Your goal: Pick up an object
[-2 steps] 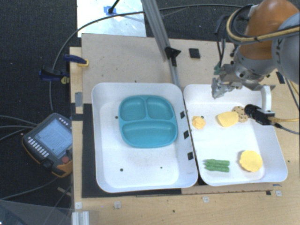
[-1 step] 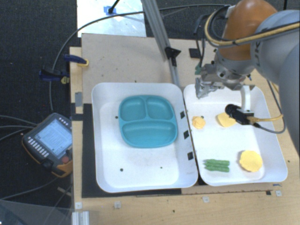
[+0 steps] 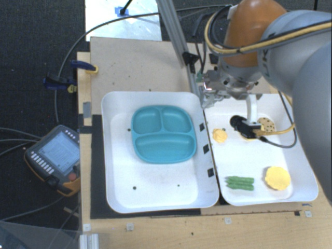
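Note:
My gripper (image 3: 207, 96) hangs over the far left corner of the right bin (image 3: 306, 191), close to the wall it shares with the left bin. Nothing shows in its grasp. In the right bin lie a small yellow piece (image 3: 220, 135) near the left wall, a tan speckled round piece (image 3: 266, 123) to the right of it, a bunch of green beans (image 3: 239, 182) at the front, and a larger yellow round piece (image 3: 277, 178) at the front right. The small yellow piece is the closest to the gripper, a little in front of it.
A teal divided plate (image 3: 164, 134) lies in the left bin (image 3: 116, 185). The grey arm with its orange band (image 3: 254, 19) crosses the upper right. A metal strut (image 3: 174, 30) slants down behind the bins. A hand-held pendant (image 3: 54, 157) sits off the bench at left.

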Robot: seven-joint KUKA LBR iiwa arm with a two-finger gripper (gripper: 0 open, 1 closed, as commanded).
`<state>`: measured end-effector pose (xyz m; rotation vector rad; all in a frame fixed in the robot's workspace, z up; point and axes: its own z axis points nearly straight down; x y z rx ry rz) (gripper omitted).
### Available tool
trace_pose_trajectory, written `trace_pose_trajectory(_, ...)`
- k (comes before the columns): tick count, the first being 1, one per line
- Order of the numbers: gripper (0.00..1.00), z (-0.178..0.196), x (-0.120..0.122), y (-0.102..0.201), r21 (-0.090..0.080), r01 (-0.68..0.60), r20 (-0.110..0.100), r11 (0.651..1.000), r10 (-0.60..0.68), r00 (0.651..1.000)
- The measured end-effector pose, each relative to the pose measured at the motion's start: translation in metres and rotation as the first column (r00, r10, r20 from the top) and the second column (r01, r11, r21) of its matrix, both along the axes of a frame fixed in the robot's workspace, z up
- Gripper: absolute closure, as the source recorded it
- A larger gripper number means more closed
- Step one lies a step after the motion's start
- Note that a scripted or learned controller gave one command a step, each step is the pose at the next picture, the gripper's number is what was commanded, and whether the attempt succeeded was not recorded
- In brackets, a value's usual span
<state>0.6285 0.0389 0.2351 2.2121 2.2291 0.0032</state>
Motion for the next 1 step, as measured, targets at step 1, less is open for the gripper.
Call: trace_pose_trajectory(1,1.00,0.0027,0.0180,0.0507,0.002,-0.001,0.002,1.000,0.001,1.000)
